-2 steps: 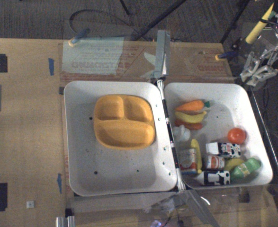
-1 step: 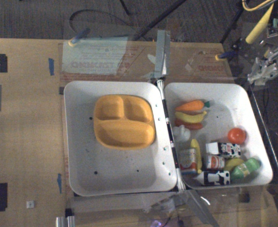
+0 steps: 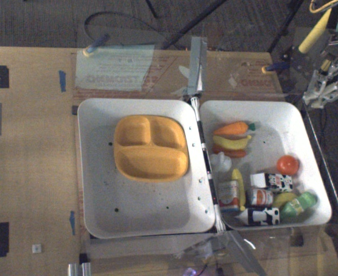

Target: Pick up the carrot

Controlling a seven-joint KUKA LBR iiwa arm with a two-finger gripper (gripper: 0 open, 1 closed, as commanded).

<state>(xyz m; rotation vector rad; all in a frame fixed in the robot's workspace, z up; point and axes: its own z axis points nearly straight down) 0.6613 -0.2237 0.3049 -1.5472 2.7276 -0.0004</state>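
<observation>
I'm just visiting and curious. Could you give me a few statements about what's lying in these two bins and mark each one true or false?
1. The carrot lies in the right bin. True.
2. The orange divided plate sits in the right bin. False: it sits in the left bin.
3. The carrot lies next to the banana. True.
4. The carrot rests on the plate. False: it lies in the other bin, apart from the plate.
5. A round red-orange fruit lies in the right bin. True.
</observation>
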